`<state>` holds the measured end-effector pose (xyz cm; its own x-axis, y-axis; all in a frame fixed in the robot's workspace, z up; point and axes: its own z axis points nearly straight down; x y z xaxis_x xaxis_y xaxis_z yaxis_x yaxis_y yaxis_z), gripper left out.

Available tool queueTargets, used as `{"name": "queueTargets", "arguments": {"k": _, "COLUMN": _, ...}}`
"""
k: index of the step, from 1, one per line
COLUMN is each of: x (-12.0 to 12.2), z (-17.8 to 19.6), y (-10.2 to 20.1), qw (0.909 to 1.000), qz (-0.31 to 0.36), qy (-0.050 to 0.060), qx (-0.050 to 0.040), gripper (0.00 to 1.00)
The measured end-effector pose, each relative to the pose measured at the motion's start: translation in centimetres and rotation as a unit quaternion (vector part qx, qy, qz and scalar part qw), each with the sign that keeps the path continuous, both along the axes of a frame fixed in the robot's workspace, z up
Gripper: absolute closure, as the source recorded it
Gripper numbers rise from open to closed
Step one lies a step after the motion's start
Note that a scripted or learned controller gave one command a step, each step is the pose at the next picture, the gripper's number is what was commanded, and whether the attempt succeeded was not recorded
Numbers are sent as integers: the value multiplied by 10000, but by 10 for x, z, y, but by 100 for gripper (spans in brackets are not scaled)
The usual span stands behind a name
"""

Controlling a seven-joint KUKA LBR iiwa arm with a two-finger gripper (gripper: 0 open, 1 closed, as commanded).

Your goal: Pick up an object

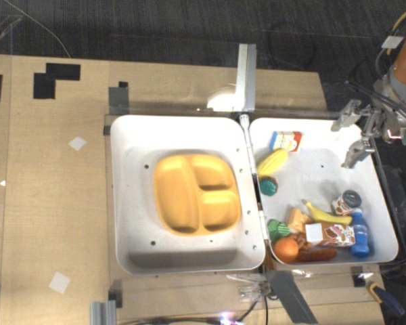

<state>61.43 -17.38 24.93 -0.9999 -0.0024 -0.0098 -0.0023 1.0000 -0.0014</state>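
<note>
The hand (365, 131) hangs at the upper right of the frame, over the top right corner of the right bin (325, 171), with its 2 fingers spread and nothing between them. All the small objects lie in this bin. A corn cob (273, 161) sits near the bin's upper left, just below a small red, white and blue box (285, 141), with a teal ball (268, 187) under the cob. Toward the lower right of the frame, a banana (328, 214), an orange (286, 250), a blue bottle (361, 239) and a printed carton (330, 233) crowd together. The left bin (132, 181) holds a yellow divided tray (195, 192) at its middle.
</note>
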Motion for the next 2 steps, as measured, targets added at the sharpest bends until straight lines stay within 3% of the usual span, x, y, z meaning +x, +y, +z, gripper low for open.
{"name": "queueTargets", "arguments": {"k": 1, "x": 53, "z": -115, "y": -30, "qw": 9947, "qz": -1027, "qy": 30, "qx": 17, "gripper": 0}}
{"name": "queueTargets", "arguments": {"k": 2, "x": 27, "z": -135, "y": -19, "qw": 9428, "qz": -3332, "qy": 4, "qx": 30, "gripper": 0}}
